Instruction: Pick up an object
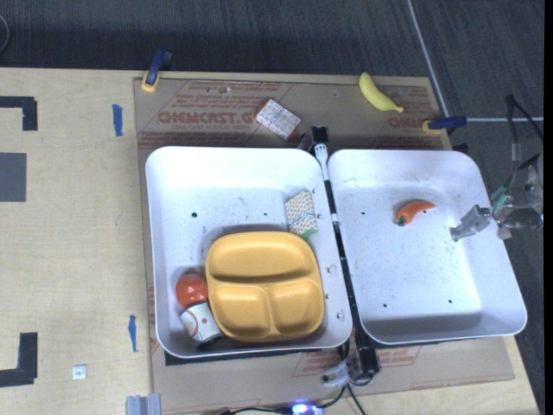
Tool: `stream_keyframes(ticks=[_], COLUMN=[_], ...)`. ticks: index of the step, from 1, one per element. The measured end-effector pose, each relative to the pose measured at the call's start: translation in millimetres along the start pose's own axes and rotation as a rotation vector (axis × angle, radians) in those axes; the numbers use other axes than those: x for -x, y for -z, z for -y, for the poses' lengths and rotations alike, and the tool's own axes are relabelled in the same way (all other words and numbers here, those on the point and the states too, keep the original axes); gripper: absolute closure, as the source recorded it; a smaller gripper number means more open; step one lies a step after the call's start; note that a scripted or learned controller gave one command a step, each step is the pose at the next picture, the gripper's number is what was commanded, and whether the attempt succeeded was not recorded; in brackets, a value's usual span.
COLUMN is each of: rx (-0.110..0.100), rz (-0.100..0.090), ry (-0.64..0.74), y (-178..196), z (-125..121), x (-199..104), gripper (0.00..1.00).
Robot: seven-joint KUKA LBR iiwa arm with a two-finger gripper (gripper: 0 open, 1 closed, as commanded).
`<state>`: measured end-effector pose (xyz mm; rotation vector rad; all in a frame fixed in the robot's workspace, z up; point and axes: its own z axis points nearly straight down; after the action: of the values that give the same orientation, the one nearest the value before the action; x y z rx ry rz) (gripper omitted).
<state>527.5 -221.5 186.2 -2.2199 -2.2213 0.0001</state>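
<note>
Leftward of my metal two-finger gripper lies the small orange carrot-shaped toy, near, long axis roughly pointing at it; finger state I cannot tell.

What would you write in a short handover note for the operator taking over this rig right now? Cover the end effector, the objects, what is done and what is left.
End effector: at the right bin's right wall, low over the floor, nothing visibly between its fingers.
Right bin: one small orange object, lying apart from the end effector, to its left in the view.
Left bin: yellow divided tray, red-and-white item at its left edge, small patterned packet above it.
Done: no pick yet.
Left: grasp and lift an object; the orange one looks nearest.
</note>
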Motion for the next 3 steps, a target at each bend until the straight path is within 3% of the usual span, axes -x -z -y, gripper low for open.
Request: stream_keyframes(ticks=[1,2,3], rx=[0.005,0.002,0.005], rz=[0.001,0.0,0.001], ry=[0.001,0.001,-0.001], y=[-100.1,-100.5,-90.3], z=[-26.8,-9.0,-9.8], x=[-28.6,-94.2,-93.7], gripper=[0.0,0.0,1.0])
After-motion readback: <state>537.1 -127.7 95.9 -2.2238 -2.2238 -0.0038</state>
